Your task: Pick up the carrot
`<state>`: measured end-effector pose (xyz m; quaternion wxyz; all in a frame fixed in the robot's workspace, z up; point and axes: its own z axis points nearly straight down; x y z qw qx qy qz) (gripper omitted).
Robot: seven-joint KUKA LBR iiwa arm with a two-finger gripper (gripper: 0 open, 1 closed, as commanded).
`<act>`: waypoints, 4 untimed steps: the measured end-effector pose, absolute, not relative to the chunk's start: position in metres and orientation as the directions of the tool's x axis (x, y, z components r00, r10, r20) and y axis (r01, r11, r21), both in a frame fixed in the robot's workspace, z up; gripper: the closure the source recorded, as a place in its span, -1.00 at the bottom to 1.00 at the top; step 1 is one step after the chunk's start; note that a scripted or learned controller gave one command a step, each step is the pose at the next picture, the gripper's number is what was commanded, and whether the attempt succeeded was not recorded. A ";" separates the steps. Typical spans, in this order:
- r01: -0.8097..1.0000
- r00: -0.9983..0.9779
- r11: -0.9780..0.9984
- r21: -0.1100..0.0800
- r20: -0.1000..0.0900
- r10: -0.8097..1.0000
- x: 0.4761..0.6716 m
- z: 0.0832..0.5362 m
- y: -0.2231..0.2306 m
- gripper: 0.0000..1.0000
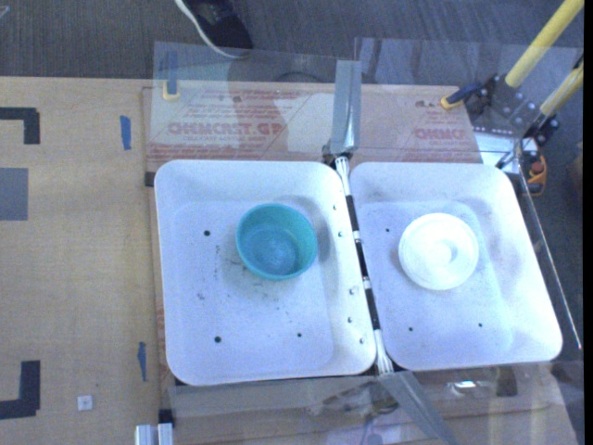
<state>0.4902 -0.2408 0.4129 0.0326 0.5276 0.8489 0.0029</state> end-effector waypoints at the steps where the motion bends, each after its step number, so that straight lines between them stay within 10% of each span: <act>1: 0.896 -0.439 0.442 0.044 -0.059 0.896 0.491 0.425 -0.243 1.00; 4: 0.895 -0.436 0.441 0.060 -0.080 0.896 0.494 0.460 -0.247 1.00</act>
